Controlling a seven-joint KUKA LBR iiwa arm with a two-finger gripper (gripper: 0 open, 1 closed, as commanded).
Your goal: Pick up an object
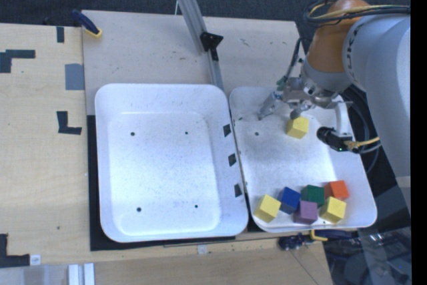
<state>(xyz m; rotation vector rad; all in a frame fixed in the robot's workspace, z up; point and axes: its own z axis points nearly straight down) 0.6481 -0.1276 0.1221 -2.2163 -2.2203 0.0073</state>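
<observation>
Fingers (pixel 294 110) above matte yellow cube (pixel 298 127), smooth white right bin (pixel 267 150)

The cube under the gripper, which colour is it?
Yellow, seen in the camera view.

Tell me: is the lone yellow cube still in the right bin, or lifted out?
Cannot tell. The yellow cube appears over the right bin just below the claw, but contact with the floor or a grip isn't visible.

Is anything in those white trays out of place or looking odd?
Mostly tidy. One yellow cube sits alone near the far end of the right bin, just below the gripper, tilted, while the other cubes cluster at the near edge. Nothing looks spilled or broken.
</observation>
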